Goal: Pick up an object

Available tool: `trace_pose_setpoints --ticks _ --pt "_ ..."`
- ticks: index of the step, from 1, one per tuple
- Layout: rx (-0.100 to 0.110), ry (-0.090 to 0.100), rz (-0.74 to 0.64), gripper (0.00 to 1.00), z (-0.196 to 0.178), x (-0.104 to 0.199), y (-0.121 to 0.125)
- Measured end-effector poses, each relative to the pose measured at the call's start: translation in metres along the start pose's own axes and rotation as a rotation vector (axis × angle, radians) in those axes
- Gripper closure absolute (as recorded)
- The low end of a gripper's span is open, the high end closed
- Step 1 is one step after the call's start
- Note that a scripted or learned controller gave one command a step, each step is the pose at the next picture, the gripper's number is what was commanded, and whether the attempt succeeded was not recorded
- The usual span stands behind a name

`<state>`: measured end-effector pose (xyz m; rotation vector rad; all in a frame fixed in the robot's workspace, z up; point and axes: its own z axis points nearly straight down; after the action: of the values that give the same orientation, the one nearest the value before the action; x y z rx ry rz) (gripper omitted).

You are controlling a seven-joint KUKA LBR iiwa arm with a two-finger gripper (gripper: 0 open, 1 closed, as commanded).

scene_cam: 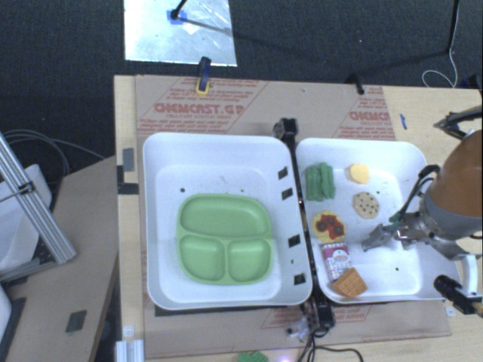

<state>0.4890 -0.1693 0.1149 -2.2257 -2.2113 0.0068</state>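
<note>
Green tray point(224, 237): in left bin point(162, 202).
Gripper point(375, 239): over right bin point(407, 277) floor, finger spread unclear, nothing seen held.
Cookie point(366, 204): near gripper.

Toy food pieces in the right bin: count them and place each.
6: green beans upper left, yellow piece beside, cookie, red-topped piece, red packet, waffle at front. The arm may hide more.

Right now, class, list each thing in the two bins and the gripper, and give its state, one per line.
Green tray: lying flat in the left bin, its compartments bare.
Green beans: lying in the right bin.
Yellow piece: resting beside the beans.
Cookie: flat, untouched.
Red tart: flat.
Red packet: lying flat.
Cracker: flat, against the packet.
Gripper: low over the right bin, holding nothing.
</note>
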Motion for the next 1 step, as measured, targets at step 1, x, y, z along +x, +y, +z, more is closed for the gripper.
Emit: trace_pose_setpoints --ticks 1 --pt "-0.017 -0.006 -0.005 0.00 -0.0913 -0.0318 -0.0010"
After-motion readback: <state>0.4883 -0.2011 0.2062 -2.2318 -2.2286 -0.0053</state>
